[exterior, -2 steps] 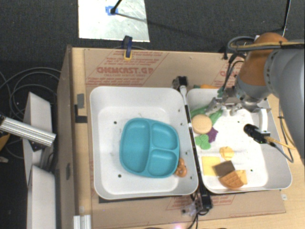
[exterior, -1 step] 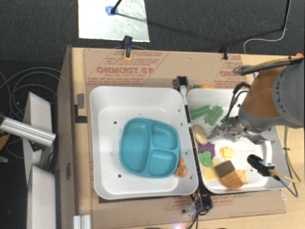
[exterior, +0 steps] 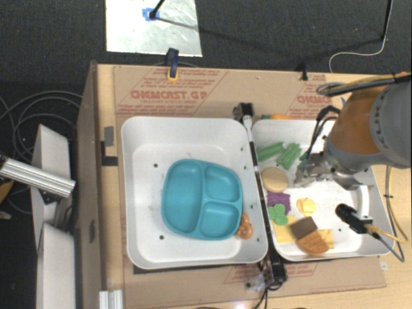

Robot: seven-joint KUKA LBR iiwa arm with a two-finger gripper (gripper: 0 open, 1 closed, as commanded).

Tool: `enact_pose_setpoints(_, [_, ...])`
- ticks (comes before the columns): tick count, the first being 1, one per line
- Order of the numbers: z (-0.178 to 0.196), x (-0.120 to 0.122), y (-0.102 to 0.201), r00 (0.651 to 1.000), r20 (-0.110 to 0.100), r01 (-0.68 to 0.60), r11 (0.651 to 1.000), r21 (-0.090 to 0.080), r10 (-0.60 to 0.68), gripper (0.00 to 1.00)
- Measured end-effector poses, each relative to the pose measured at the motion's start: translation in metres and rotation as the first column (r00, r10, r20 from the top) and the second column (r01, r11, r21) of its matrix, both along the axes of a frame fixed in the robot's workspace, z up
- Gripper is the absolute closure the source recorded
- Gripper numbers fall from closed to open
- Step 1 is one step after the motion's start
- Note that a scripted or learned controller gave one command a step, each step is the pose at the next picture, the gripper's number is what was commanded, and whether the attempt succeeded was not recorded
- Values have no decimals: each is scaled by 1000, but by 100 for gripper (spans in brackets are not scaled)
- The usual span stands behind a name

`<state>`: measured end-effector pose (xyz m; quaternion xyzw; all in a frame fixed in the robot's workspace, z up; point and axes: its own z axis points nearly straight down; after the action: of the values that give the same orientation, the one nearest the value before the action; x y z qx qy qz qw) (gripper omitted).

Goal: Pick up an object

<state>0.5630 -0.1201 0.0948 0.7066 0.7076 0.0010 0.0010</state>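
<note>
My gripper point(exterior: 308, 170) hangs low over the middle of the right bin point(exterior: 368, 250), with the grey arm and its orange band reaching in from the right. Just left of it lie two green pieces point(exterior: 280, 152) and a round tan piece point(exterior: 275, 179). Below the gripper sit a yellow piece point(exterior: 306, 205), a purple piece point(exterior: 279, 200) and a small green piece point(exterior: 279, 215). A dark brown block point(exterior: 303, 227) and an orange waffle-like piece point(exterior: 315, 241) lie at the bin's front. Nothing shows between the gripper and these pieces.
The left bin point(exterior: 148, 147) holds a blue divided plate point(exterior: 201, 199), with a small orange-brown piece point(exterior: 244, 226) beside its lower right corner. A raised rim point(exterior: 254, 166) separates the two bins. Cardboard lines the bench around them.
</note>
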Motion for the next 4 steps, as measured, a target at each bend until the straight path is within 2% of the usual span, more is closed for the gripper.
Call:
enact_pose_setpoints(1, [115, -8, -51, 1000, 4, 3, 1000, -4, -3, 100])
enact_pose_setpoints(2, [111, -8, -48, 1000, 0, 0, 1000, -1, 0, 0])
enact_pose_setpoints(3, [37, 34, 5, 1000, -1, -7, 1000, 1, 7, 0])
enact_pose_setpoints(4, [-11, 69, 22, 1000, 2, -5, 1000, -1, 5, 0])
